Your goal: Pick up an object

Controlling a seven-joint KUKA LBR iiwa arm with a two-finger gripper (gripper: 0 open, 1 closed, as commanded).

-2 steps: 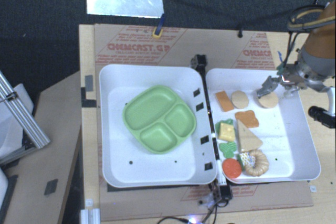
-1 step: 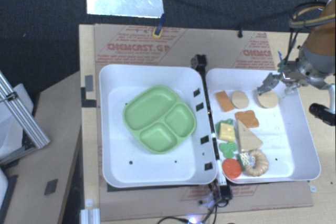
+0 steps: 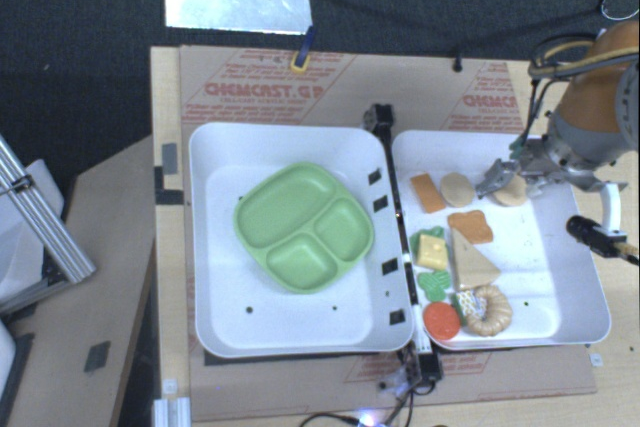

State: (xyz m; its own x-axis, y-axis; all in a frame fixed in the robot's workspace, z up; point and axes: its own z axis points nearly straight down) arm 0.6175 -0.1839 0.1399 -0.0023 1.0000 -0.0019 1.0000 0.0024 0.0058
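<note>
**benchwatcher:** Cardboard-topped bench, two white bins side by side. Left bin just has a green divided plate. Right bin has all the toy food: orange slab, tan round piece, another pale round piece at the gripper, plus cheese, a sandwich wedge, tomato and a pretzel-looking thing near the front.

**gripnerd:** So is it holding anything?

**benchwatcher:** Honestly can't tell whether it's clamped or spread; too small and blurry. The pale round piece sits right under or against the tip, touching or nearly so. Nothing looks lifted.

**gripnerd:** Then I'd say centre over that piece, come straight down so it sits between the tips, not beside them, squeeze, then lift slowly. It's close to the bin's back wall, so watch for clipping it.
</note>
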